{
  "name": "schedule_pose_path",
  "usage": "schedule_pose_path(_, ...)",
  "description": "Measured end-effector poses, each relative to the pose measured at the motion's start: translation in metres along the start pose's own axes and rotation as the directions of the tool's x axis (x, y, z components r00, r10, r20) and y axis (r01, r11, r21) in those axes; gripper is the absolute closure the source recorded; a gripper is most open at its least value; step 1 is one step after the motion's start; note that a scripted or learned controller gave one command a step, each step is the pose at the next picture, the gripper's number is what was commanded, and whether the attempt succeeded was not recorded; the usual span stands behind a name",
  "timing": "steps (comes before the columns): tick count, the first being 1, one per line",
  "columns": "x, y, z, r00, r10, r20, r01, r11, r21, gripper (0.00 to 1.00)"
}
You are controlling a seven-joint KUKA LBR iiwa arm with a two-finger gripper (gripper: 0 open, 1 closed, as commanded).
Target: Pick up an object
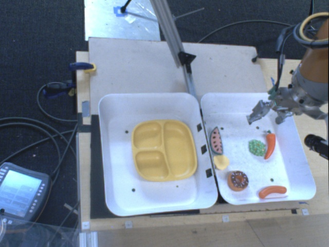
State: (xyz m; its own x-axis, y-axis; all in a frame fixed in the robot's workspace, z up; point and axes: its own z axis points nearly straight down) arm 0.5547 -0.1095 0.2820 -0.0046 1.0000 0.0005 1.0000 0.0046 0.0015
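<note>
Toy food lies scattered in the right bin (303, 161): a watermelon slice (216, 140) by its left wall, a pale yellow piece (221, 162) just at that slice's 6 o'clock, a chocolate donut (238, 180) at 5 o'clock from the yellow piece, a sausage (272, 191) near the front edge, and a green pea cluster (256, 147) touching a red chili pepper (270, 144) at its 3 o'clock. The gripper (268, 112) hangs over the bin's far part, at 12 o'clock from the peas and apart from every item; its fingers (255, 114) stand spread, nothing between them. The left bin (110, 138) on the counter (133, 66) holds a yellow divided plate (164, 150).
</note>
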Motion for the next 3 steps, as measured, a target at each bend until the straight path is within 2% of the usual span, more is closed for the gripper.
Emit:
schedule_pose_path(1, 0.0, 0.0, 0.0, 1.0, 0.002, 0.0, -0.002, 1.0, -0.001, 0.0)
schedule_pose_path(2, 0.004, -0.006, 0.045, 1.0, 0.004, 0.0, -0.004, 1.0, 0.003, 0.0)
schedule_pose_path(3, 0.003, 0.004, 0.096, 1.0, 0.004, 0.0, -0.004, 1.0, 0.005, 0.0)
